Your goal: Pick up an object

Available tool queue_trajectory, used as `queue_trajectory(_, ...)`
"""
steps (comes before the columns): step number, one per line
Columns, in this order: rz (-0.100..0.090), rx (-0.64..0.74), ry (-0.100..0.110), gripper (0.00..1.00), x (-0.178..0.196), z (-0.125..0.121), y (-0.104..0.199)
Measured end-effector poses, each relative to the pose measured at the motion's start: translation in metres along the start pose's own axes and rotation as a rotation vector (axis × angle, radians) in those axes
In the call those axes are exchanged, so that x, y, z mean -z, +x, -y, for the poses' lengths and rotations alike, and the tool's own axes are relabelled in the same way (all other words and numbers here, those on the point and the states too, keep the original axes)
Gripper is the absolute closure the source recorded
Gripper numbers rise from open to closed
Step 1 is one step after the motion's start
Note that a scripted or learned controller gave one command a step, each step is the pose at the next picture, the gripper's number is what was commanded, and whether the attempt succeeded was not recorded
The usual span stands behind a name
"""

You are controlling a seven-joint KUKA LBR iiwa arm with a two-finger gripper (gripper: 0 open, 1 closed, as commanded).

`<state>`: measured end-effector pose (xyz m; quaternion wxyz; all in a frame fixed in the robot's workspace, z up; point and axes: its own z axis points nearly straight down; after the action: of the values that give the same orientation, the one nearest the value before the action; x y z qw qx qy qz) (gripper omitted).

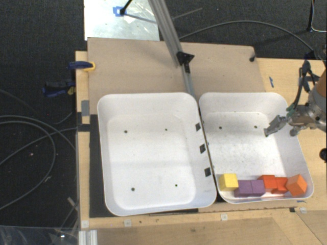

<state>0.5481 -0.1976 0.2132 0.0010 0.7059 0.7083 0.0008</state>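
Blocks are sitting in a row along the near wall of the right bin (245, 106), the landmark for all else here: a yellow block (228, 181) toward its near-left corner, a purple block (250, 188) touching it, a red-orange block (273, 183) next, and an orange block (297, 185) tilting in the near-right corner. The gripper (284, 126) is hanging above the bin's right rim, well apart from the blocks, its fingers spread and pinching nothing. The left bin (148, 103) is lying just beside the right bin, the walls touching.
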Motion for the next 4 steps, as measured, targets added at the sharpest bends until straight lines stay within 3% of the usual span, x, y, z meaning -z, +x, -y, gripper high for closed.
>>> queue_trajectory(1,0.000,-0.001,0.002,0.00,-0.026,0.006,0.007)
queue_trajectory(2,0.002,0.002,-0.003,1.00,-0.014,0.005,0.006)
queue_trajectory(3,-0.005,0.009,0.005,1.00,-0.070,-0.007,0.089)
queue_trajectory(4,-0.003,0.010,-0.005,1.00,-0.014,-0.019,0.169)
